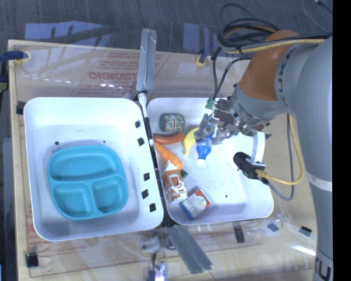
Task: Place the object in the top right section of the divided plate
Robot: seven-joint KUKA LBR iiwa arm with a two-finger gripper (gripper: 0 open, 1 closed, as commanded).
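Sitting side by side on a wooden bench (76, 69), two white bins: the left bin (35, 157) holds one blue divided plate (88, 180); the right bin (245, 198) holds two carrots, a can, two cartons and a small blue-and-white bottle (203, 150), gripped by the gripper (210, 134).

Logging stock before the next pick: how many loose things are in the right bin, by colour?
Orange: 2, carrots
Yellow: 1, banana
Blue: 1, bottle
Green: 1, can
Printed cartons: 2
Total: 7
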